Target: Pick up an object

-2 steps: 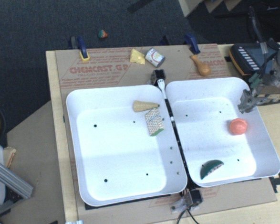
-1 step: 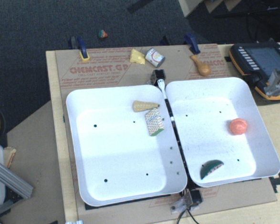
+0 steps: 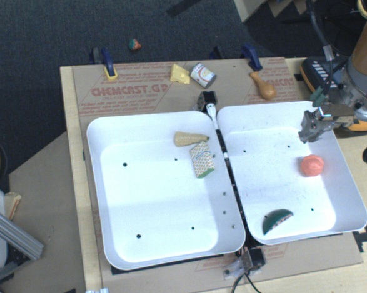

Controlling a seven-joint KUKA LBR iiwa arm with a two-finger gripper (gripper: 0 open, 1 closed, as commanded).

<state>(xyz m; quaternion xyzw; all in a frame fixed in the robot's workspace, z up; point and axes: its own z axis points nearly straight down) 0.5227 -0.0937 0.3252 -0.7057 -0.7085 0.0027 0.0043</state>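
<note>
My gripper (image 3: 310,129) hangs over the far right part of the right bin (image 3: 251,122), a short way above and behind a pink ball (image 3: 311,165). Nothing shows between its fingers. A dark green curved piece (image 3: 277,219) lies near the right bin's front edge. In the left bin (image 3: 110,179), a tan cone (image 3: 190,138) and a green-and-white patterned piece (image 3: 202,158) lie together near the back right corner.
On the board behind the bins lie a yellow wedge (image 3: 180,75), a small white box (image 3: 203,75) and a wooden peg-like piece (image 3: 263,85). A black brush (image 3: 209,103) rests at the divide between the bins. Blue clamps (image 3: 108,61) hold the board's far edge.
</note>
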